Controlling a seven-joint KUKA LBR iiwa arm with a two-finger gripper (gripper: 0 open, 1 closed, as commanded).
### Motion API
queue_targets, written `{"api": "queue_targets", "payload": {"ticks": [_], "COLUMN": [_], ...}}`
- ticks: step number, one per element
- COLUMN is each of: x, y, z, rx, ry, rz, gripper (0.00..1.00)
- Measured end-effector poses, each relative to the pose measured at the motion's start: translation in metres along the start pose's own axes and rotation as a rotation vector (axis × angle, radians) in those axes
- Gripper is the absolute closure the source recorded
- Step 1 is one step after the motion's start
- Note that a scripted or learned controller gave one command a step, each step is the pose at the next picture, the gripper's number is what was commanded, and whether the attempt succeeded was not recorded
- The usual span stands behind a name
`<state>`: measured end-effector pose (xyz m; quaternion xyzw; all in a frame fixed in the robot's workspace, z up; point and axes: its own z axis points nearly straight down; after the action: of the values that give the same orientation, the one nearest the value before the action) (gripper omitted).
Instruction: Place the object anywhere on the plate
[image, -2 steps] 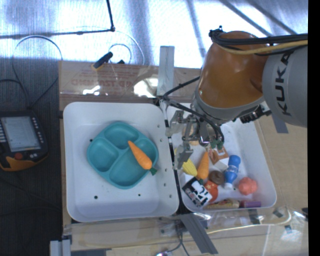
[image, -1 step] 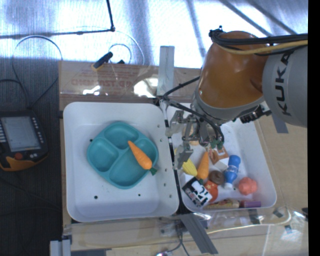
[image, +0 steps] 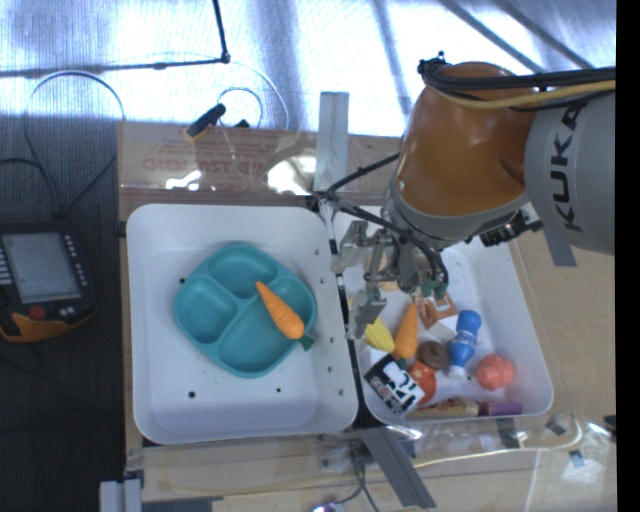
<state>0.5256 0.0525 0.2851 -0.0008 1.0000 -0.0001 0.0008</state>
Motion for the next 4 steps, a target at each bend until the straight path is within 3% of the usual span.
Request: {"api": "queue_targets", "payload": {"ticks": [4], "x": [0.0], "y": [0.0], "z": [0.0], "rx": [0.0], "ry": [0.0], "rz": [0.0], "gripper": [0.0]}}
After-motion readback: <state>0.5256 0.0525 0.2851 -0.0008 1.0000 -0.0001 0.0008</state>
